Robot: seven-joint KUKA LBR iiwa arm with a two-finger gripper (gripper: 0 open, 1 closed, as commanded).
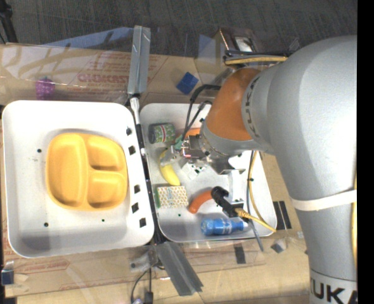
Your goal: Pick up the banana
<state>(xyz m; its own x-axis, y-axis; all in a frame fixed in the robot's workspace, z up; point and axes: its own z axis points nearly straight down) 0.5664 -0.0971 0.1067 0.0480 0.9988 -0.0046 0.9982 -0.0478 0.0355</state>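
Reaching down into the right bin, the big grey arm (314, 138) covers much of it.

Nearest lies a blue bottle (222, 226), then an orange carrot (198, 201) and a dotted packet (172, 197). Farther in, the banana (169, 173) lies by the bin's left wall, just beside the claw (188, 151). I cannot tell if the claw is open or closed. A green can (162, 132) sits behind. A yellow tray (85, 169) fills the left bin (22, 233).

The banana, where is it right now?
The banana lies in the right bin, near its left wall, just below the green can and above the patterned packet. The gripper is right beside it.
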